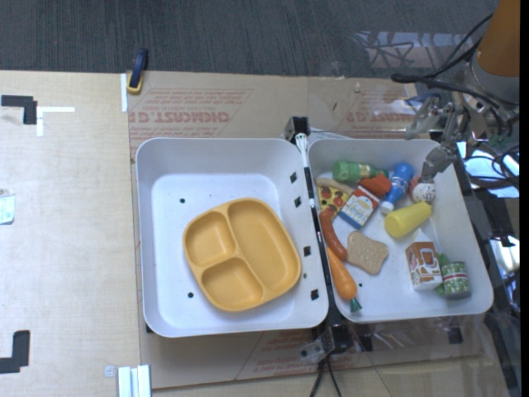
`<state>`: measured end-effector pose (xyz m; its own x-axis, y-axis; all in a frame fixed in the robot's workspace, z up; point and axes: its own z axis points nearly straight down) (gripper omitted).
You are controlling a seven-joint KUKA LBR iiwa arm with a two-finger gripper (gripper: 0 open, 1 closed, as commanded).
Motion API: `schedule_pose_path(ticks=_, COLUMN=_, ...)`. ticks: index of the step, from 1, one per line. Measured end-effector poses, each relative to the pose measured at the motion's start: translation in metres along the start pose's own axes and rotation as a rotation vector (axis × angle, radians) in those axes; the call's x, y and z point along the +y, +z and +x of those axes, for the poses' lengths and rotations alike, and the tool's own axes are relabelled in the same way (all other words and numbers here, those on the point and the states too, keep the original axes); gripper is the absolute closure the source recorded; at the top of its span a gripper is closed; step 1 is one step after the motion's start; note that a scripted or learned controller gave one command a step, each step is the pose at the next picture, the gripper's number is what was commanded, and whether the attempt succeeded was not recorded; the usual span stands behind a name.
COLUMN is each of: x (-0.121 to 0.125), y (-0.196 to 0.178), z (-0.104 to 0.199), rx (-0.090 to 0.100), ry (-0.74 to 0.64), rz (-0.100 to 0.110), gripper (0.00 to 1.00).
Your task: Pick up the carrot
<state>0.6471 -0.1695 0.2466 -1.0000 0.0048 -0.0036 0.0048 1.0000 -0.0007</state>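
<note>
So the carrot (341, 276) is sitting in the right-hand bin (475, 300), down along its left wall, lower middle of the frame, with the orange body running up-left to down-right and the little green top poking out at the bottom end. It looks like a toy one, so my guess is light, rigid and kind of slick plastic, nothing fragile about it. The tapered shape is the annoying part: squeeze near the thin end and it'll probably squirt out, so I'd go for the fat middle, fingers straddling it across its width. Trouble is it's jammed right against the bin wall on one side, and the hot dog (331, 231) sits just above it with the slice of bread (367, 252) just to its right, so there isn't much room to drop a finger in. The gripper (431, 170) is way off at the upper right of that same bin, hanging near the little white ball (424, 192) and the yellow lemon-ish thing (407, 219), well apart from the carrot. Honestly can't tell how the gripper is set from this angle, it's too small and blurry up there.
</note>
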Motion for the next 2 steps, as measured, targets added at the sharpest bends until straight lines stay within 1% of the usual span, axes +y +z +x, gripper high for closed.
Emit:
schedule_pose_path(ticks=1, x=0.044, y=0.066, z=0.086, rx=0.001, ry=0.05, rz=0.0, gripper=0.0)
schedule_pose_path(ticks=2, x=0.098, y=0.054, z=0.164, rx=0.0, ry=0.098, rz=-0.001, gripper=0.0)
